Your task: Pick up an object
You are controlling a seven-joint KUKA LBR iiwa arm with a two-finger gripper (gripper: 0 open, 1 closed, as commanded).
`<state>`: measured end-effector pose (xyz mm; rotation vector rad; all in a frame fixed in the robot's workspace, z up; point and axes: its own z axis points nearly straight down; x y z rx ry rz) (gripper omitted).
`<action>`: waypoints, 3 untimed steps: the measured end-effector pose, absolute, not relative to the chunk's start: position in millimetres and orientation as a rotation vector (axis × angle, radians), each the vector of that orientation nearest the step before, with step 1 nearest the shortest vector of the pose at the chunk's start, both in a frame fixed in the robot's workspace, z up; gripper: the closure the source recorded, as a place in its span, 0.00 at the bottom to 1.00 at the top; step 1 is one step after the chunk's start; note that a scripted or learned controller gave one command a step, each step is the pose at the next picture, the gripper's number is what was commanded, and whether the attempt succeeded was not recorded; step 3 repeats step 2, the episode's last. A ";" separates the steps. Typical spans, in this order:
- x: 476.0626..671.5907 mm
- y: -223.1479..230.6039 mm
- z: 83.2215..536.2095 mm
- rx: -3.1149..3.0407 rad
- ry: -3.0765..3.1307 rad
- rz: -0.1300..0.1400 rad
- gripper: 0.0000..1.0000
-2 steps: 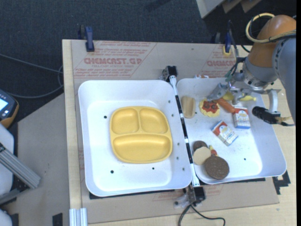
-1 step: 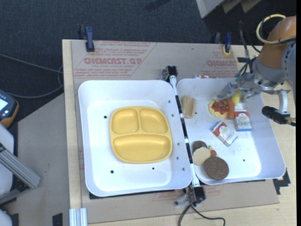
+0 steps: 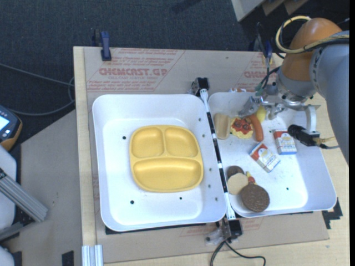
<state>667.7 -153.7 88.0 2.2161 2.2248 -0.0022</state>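
Your tool point(image 3: 260, 107) hangs at the right bin's point(image 3: 316, 195) twelve o'clock end, right over the hot dog point(image 3: 257, 127) and pizza slice point(image 3: 242, 127), grip state I cannot tell, so crowding there may make it pinch two things or slip off.

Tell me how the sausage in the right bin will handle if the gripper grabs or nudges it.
The sausage looks round and smooth, so it would probably roll or slip if nudged sideways. It lies against the pizza slice, which may shift with it. The gripper hangs just above it, so fingers closing across its width would likely hold best.
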 end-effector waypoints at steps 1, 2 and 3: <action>667.2 -156.4 96.6 2.219 2.221 -0.001 1.00; 667.8 -96.0 129.9 2.214 2.227 0.006 1.00; 667.8 -96.0 129.9 2.214 2.227 0.006 1.00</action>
